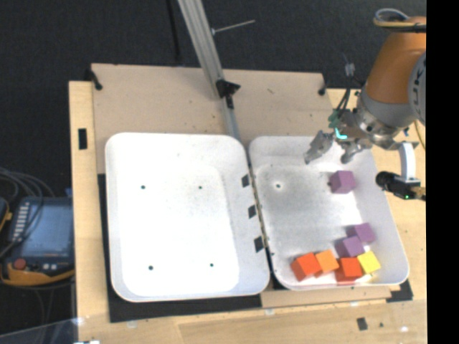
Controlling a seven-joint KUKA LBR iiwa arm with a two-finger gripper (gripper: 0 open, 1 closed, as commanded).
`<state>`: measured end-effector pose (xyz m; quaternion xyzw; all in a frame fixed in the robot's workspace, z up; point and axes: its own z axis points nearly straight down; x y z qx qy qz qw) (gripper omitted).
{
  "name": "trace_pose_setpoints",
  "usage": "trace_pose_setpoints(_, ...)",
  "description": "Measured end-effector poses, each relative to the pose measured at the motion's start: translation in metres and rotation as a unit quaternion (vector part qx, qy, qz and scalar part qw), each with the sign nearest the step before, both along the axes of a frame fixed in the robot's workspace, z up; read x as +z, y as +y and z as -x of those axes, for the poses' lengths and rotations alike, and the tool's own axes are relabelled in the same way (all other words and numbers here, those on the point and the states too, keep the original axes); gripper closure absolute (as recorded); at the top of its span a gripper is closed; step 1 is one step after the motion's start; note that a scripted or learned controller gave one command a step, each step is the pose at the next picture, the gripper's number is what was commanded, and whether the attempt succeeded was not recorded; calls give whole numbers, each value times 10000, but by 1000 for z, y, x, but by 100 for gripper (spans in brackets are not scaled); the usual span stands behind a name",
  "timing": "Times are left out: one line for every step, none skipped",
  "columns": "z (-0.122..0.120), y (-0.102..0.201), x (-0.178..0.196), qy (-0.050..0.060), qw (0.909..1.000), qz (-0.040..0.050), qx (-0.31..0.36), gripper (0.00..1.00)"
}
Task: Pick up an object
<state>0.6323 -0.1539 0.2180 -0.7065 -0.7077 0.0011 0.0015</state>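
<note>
Dark floor surrounds your wooden tabletop (179, 92), which carries two shallow white bins side by side. Your hand (336, 149) hangs over the far end of the right bin (301, 192), its two fingers (317, 149) spread apart with nothing between them. The nearest thing to pick up is a purple block (342, 182), lying alone just below the hand and slightly toward the arm's side. Well beyond it, in the bin's near corner, sits a tight cluster: two more purple blocks (356, 239), orange blocks (315, 264) and a yellow block (369, 262), several touching. If you go for the lone block, the likely failure is a descent off to one side, so one finger lands on top or nudges it away. It also lies toward the bin's wall on the arm's side, which may crowd a finger. In the cluster, neighbours leave little room for fingers. The left bin (179, 213) lies well away from the hand, and a slanted metal pole (204, 45) rises behind the bins, clear of your reach.
</note>
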Motion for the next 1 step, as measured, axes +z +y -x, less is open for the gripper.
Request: trace_pose_setpoints(-1, 0, 3, -20, 10000, 11, 9, 0)
